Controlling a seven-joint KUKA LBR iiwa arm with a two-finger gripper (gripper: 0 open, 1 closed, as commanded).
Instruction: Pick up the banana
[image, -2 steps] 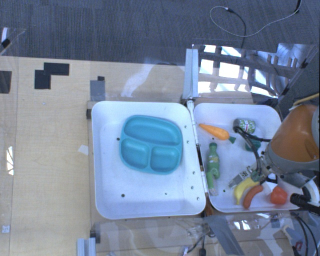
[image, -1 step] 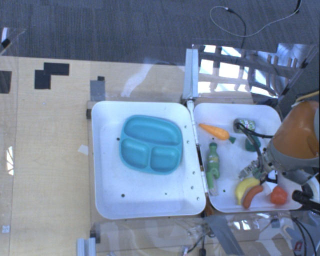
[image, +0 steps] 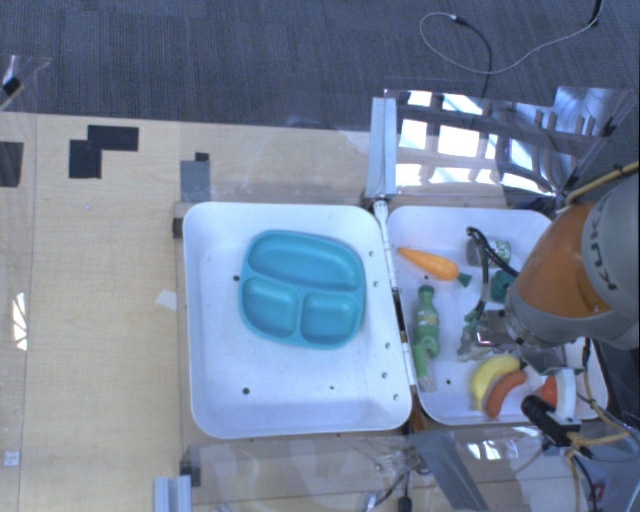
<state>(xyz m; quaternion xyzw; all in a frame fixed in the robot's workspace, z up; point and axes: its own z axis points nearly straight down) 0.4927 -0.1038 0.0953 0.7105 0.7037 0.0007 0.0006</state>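
The yellow banana (image: 490, 374) lies near the front edge of the right bin (image: 440, 412), curved, with a red-orange sausage-shaped piece (image: 506, 392) pressed along its right side. My gripper (image: 478, 338) hangs low over the bin just behind the banana's upper end, close to it or touching it. The grey and orange arm covers the bin's right part. Nothing is seen lifted off the bin floor.
A green bottle (image: 427, 325) lies left of the gripper, near the divider. An orange carrot (image: 428, 262) and a dark green item (image: 497, 285) sit toward the back. The left bin (image: 215, 400) holds a teal divided plate (image: 300, 288).
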